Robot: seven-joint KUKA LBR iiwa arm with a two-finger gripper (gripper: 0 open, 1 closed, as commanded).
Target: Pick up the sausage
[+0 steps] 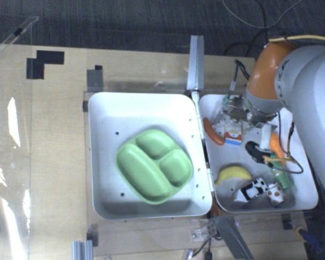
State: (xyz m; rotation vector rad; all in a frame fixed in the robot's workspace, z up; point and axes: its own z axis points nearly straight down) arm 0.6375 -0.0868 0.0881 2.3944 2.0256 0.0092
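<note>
Sausage (pixel 213 131): orange-red, lying slantwise at the left edge of the right bin (pixel 309 196), close against the divider wall. It sits just to the left of the gripper, near but not between the fingers as far as this view shows.

Gripper (pixel 231 124): low inside the right bin, over its upper half. Cables and housing crowd the tip; I cannot tell whether the jaws stand apart or together.

Why so placed: judging from the task, the tool is stationed beside the sausage for a grasp. The sausage's spot hard by the bin wall leaves little room for a finger on its far side, so the approach likely has to come from the open, right side or along its length.

Arm pose: grey body enters from the right, orange band (pixel 268 69) above the wrist, wrist bent downward so the tool points into the bin at a steep angle.

Other contents, right bin: yellow banana-like piece (pixel 233 174) below the gripper; black-and-white toy (pixel 253 191) further below; a carrot-like orange piece (pixel 276 144) to the right of the gripper, partly under cables.

Left bin (pixel 103 199): holds a green divided plate (pixel 154 164), well to the left of the gripper.

Stage, as a judgement: pre-grasp or at contact; no lift evident.

Risk: fingers may strike the wall or nudge the sausage away.
</note>
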